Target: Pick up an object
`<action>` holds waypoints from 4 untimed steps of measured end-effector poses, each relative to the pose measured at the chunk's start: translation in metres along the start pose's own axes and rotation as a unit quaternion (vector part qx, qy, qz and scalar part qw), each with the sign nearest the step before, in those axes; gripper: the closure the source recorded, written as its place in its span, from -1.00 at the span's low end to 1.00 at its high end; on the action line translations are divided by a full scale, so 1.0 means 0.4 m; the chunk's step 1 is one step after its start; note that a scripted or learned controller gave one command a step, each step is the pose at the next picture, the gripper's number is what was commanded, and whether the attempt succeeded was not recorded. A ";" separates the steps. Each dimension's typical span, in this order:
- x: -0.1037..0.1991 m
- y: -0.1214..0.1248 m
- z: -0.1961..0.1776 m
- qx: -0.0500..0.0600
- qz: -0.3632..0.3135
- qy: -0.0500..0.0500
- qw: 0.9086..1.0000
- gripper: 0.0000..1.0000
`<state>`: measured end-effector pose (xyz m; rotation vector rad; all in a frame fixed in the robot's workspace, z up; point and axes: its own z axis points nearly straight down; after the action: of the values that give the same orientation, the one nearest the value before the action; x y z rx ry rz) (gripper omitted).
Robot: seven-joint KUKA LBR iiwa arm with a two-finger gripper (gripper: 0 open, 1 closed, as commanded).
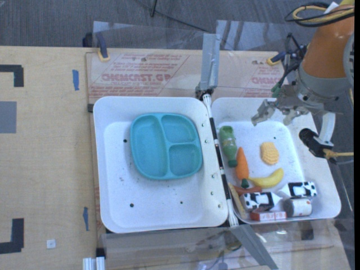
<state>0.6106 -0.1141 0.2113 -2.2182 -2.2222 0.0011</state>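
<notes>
The right bin (332, 204) holds several small objects: a green bottle (227, 142), an orange carrot (242, 163), a yellow ridged piece (270, 153), a banana (269, 179), two black-and-white blocks (260, 199) and a white can (298, 207). My gripper (275, 116) hangs over the far edge of this bin, above and behind the yellow piece. Its fingers are spread open with nothing between them.
A teal divided plate (166, 145) lies in the left bin (112, 207). A raised rim separates the two bins. A flat red-and-white item (265, 215) lies at the right bin's near wall. The arm and its cables occupy the upper right.
</notes>
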 end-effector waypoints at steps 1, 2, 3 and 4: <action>-0.097 -0.138 0.280 -0.001 -0.026 0.000 1.000 -1.00; -0.099 -0.136 0.254 -0.003 -0.025 -0.001 1.000 1.00; -0.099 -0.136 0.255 -0.003 -0.025 -0.001 1.000 -1.00; -0.150 -0.273 0.306 -0.007 -0.075 -0.002 0.997 -1.00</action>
<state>0.5013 -0.1740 0.0892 -2.0538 -2.3924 -0.0094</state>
